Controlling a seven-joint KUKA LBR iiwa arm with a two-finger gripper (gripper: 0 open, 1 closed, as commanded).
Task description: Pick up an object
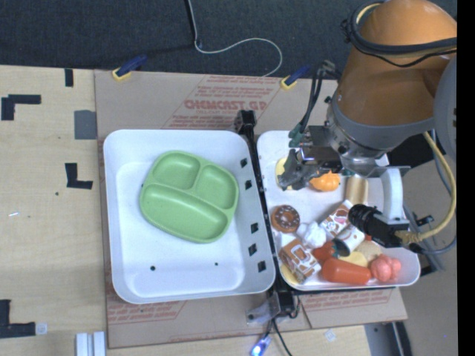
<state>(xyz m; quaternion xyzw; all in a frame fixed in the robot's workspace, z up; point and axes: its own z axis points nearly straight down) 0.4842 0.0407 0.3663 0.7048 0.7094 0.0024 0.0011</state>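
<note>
My gripper hangs low over the far left part of the right bin, under the grey and orange arm. A small orange toy fruit lies just right of it, and a sliver of a yellow piece shows at its left side. Whether either touches the gripper is hidden. Nearer the camera in the same bin lie a brown donut, a waffle-like piece, a red sausage, a pink piece and a small white and red carton.
The left bin holds a green divided plate. A black divider with clips runs between the bins. A tan cylinder and black hardware of the arm hang over the right bin. Cardboard lies under both bins.
</note>
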